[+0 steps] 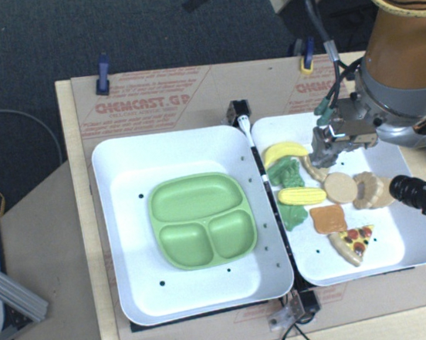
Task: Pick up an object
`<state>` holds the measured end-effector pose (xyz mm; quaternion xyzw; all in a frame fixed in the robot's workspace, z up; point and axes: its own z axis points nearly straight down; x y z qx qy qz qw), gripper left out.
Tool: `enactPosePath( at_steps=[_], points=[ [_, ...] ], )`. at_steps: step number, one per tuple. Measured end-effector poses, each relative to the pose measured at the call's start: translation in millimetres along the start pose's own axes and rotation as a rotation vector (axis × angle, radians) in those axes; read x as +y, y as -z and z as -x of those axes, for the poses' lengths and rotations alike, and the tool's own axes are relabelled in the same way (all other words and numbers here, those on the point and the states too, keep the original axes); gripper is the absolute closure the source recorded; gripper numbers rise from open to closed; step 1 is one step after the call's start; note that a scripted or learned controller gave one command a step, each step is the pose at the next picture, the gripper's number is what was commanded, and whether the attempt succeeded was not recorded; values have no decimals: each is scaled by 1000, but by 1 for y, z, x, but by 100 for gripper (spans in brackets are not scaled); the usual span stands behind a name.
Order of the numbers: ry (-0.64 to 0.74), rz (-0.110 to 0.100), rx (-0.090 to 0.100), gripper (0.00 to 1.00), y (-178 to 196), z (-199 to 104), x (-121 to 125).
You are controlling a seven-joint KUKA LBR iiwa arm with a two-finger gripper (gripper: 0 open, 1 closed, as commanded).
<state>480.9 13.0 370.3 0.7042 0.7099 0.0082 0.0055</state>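
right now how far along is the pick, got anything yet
Done: the arm has reached over the right bin, with the tool low beside the banana and the lettuce. In hand: nothing visibly held. Left: grasping and lifting; the corn, pizza slice and other food all lie in that bin.

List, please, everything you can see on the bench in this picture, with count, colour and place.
Bins: 2, white, side by side on the bench.
Tray: 1, green, three compartments, in the left bin.
Banana: 1, yellow, right bin, far left part.
Lettuce: 1, green, under the banana.
Corn: 1, yellow, right bin, mid left.
Toast: 1, orange-brown, near the middle.
Pizza slice: 1, right bin, near edge.
Clamps: 2, blue, far edge of the board.
Gripper: 1, grey, over the right bin beside the banana.
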Motion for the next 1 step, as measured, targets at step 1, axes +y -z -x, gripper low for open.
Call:
enactPosePath(
  at_steps=[1],
  points=[
    [-2,-14,-2,100,22,-45,0]
  ],
)
